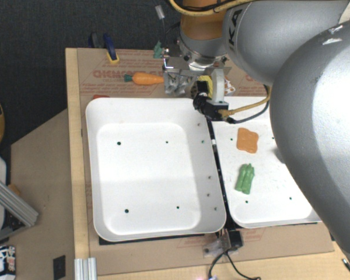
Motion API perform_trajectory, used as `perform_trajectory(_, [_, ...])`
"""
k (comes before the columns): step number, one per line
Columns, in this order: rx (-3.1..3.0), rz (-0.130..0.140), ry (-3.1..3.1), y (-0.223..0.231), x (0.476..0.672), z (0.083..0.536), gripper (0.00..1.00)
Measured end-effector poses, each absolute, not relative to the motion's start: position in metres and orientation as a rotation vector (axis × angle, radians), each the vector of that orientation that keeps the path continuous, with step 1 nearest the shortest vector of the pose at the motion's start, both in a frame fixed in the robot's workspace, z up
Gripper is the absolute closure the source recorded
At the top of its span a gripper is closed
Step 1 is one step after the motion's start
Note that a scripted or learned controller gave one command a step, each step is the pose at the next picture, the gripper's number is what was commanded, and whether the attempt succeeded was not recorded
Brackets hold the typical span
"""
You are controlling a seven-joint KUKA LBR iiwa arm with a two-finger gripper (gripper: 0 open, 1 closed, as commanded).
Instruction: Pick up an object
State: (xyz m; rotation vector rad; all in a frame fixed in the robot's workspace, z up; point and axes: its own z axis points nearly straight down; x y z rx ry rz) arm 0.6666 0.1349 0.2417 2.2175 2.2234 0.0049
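Note:
In the right bin (280, 212) lie an orange chunk (248, 140) and, nearer the front, a green piece (245, 178). An orange carrot-like toy (146, 79) lies on the bench behind the left bin (105, 174), outside both bins. My gripper (176, 85) hangs over the back rim of the left bin, just right of the carrot toy and well left of and behind the two pieces in the right bin. The wrist and its cabling hide the gripper's tips.
The big grey arm covers the right bin's far right side and back corner. A blue and yellow clamp (109, 48) sits on the bench's back left edge. A black cable connector (228, 241) lies in front of the bins. An aluminium rail (11, 202) stands off the bench, left.

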Motion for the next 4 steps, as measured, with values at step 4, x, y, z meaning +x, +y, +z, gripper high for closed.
perform_trajectory(4, [2.221, 0.001, 2.22, 0.161, 0.667, 0.233, 1.0])
